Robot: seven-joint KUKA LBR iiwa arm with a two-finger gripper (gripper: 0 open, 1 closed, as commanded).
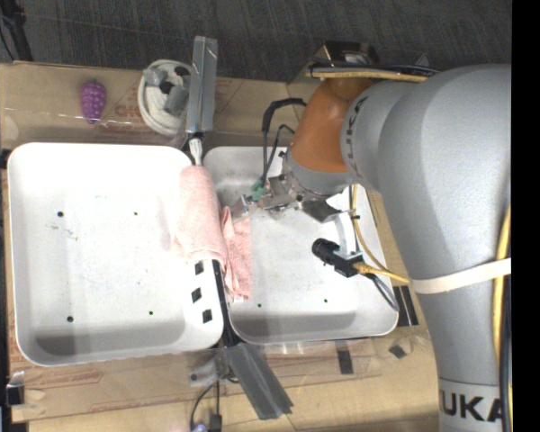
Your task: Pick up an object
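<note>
The pink cloth [209, 232] lies draped over the wall between the two bins, centre of the frame, one fold spilling into the right bin [288, 318]. I judge I'm in the approach: the gripper [259, 196] sits low in the right bin's upper part, just beside the cloth's right edge. Whether it's spread or closed I cannot tell. Next I'd need to shift left over the fabric and close. The arm [432, 169] leans in from the right, wrist bent down.

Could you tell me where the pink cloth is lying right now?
The pink cloth lies draped over the divide between the two bins, spilling into the right bin, just left of the claw.
</note>
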